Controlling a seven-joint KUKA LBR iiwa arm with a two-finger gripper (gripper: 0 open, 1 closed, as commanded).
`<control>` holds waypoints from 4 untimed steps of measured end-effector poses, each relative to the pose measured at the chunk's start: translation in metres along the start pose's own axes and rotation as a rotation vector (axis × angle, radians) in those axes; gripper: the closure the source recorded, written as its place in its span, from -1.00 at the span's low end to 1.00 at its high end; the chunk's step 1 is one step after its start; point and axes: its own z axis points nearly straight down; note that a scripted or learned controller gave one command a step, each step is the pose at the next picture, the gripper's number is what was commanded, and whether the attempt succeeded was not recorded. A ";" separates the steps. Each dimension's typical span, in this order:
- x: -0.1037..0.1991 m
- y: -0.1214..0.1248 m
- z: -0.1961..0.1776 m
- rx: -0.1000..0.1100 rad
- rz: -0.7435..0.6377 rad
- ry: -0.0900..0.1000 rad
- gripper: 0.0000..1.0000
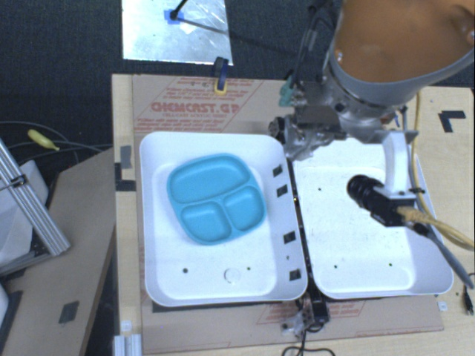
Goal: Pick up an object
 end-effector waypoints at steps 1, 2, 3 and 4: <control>0.026 -0.001 0.069 0.009 -0.005 -0.002 1.00; -0.012 0.014 -0.079 -0.013 0.002 0.003 1.00; 0.015 -0.001 0.002 0.008 -0.005 -0.002 1.00; 0.014 0.000 -0.013 0.000 -0.007 0.001 1.00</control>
